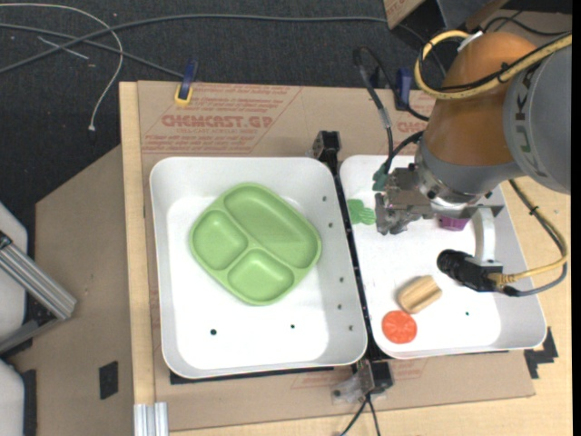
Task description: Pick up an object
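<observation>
Cardboard-topped bench, right bin [517, 330]: gripper [396, 214], spread impossible to tell, hangs near green piece [360, 212]; centre squarely over it before closing

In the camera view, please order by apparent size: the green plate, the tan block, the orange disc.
1. green plate, by far the largest.
2. tan block and orange disc look about alike, so I will not rank them.

Two bins sit side by side on a bench. The left bin [172, 271] holds a divided plate [255, 242]. In the right bin [517, 330], a ball [398, 327] lies beside a cylinder [418, 293], nearer the front edge.
</observation>
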